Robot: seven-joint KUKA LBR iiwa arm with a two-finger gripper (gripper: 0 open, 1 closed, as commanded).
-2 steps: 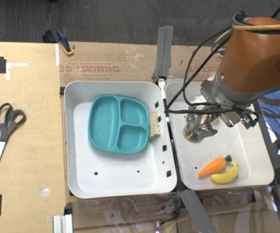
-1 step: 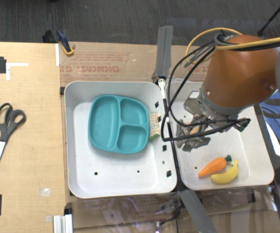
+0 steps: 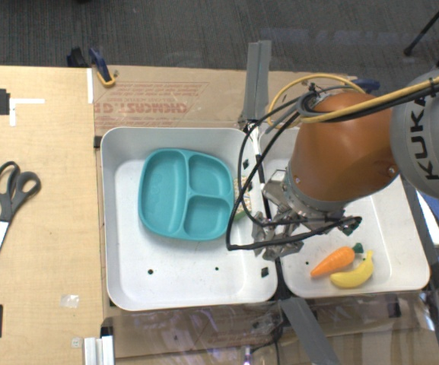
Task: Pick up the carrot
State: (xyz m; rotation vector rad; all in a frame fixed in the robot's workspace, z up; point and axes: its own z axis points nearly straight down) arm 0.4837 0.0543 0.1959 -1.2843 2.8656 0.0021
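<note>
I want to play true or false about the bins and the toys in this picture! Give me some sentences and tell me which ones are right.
1. The carrot lies in the right bin. True.
2. The banana lies right beside the carrot. True.
3. The teal plate sits in the same bin as the carrot. False: it sits in the left bin.
4. The carrot is on the teal plate. False: it lies on the bin floor, near the front edge.
5. Scissors lie on the wooden bench, left of the bins. True.
6. The teal plate is one flat dish with no sections. False: it has three compartments.
</note>
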